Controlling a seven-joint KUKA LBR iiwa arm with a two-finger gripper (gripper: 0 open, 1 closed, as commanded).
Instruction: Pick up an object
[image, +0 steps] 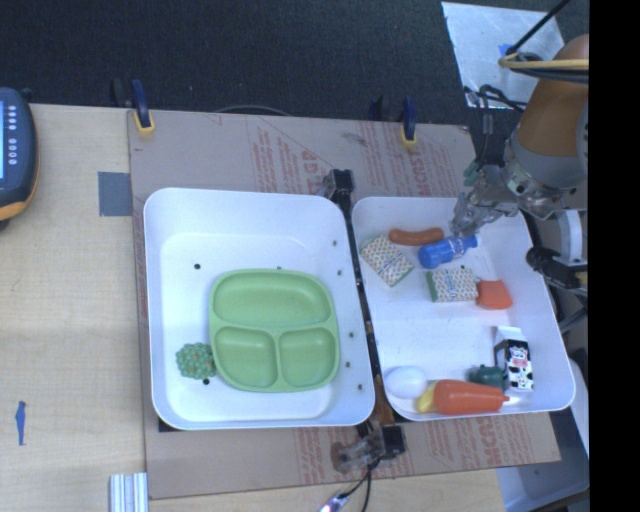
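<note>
My gripper (466, 224) hangs low over the back of the right bin (545, 300), just above the right end of a blue bottle-shaped object (443, 251). I cannot tell whether it touches that object. A brown sausage (414, 237) lies just left of the gripper. Around them sit a pale patterned box (386, 260), a green patterned box (454, 285) and an orange-red piece (493, 294). At the bin's front lie a carrot (466, 397), a white egg (405, 381) and a cow-print carton (516, 363).
The left bin (170, 300) holds a green divided plate (272, 330) and a small green broccoli (195, 360) at its front left. A dark handset (14, 150) rests at the bench's far left. The arm's grey wrist (545, 150) rises over the right bin's back right corner.
</note>
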